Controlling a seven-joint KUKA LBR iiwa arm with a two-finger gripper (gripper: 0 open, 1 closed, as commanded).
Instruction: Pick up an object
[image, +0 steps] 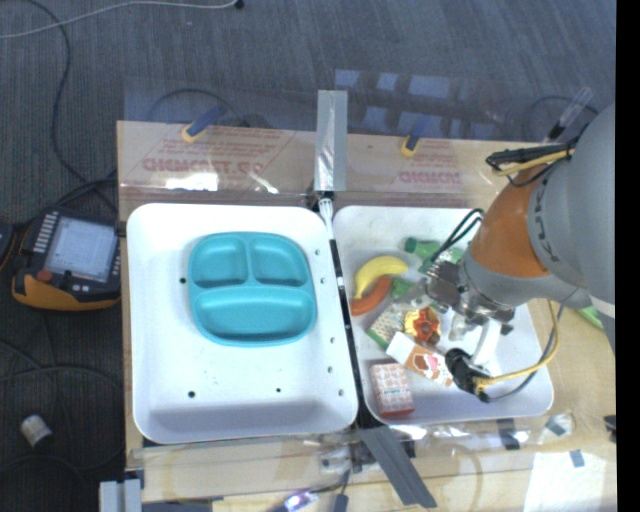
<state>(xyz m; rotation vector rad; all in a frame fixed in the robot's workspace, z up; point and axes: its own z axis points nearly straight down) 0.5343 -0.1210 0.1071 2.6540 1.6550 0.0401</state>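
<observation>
Landmark: right bin (545, 395), wall nearest the camera.

Just inside that wall, left corner: a small boxed item with a pink-red patterned face (391, 388), lying flat and apart from the other objects. Judged stiff, light, with flat sides. Likely the easiest take, pincer closing across its narrow width.

Further in from the wall, mid-bin: a cluster of small packets (420, 335), red, white and orange print, overlapping one another. Judged thin, crinkly, slippery; a pinch here may lift two or slide off.

The pincer (462, 335) sits low over this cluster, at its right side, under the wrist hardware. Cannot tell whether it is open, closed, or gripping anything; the wrist and a yellow cable (515, 372) block the view.

Beyond the cluster, toward the bin's far-left part: a banana (380, 270) with a red-orange curved piece (370, 291) touching its near side. They look like toy food; if so, hard, smooth and light. Rounded, so a grasp across the middle of the curve is safest; the ends would squirt out.

Furthest from the near wall: green items (421, 247), small, shape unclear.

Left bin (160, 400), beside the landmark: a teal divided tray (250, 288), broad and shallow, poor candidate for a two-finger grasp.
</observation>
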